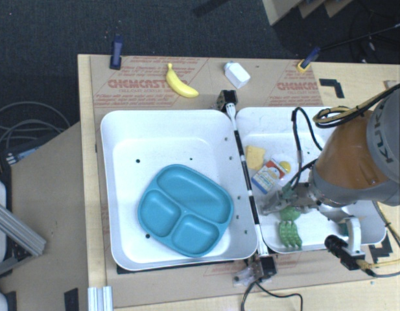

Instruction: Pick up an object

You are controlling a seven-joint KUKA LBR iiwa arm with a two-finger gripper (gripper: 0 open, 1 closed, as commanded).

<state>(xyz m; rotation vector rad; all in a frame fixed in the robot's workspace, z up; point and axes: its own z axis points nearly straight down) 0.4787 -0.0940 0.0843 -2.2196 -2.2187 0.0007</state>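
Clearly, "CHEMCAST" marks the bench board (136, 84); whether the pincer (282, 201) grips, I cannot tell.

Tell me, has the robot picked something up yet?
Not that I can see. Done so far: the arm has reached over the right bin. In hand: its gripper sits low among the small things there, beside a green toy and a little packet; nothing shows as lifted. Left: grab one and raise it. The blue plate lies in the left bin.
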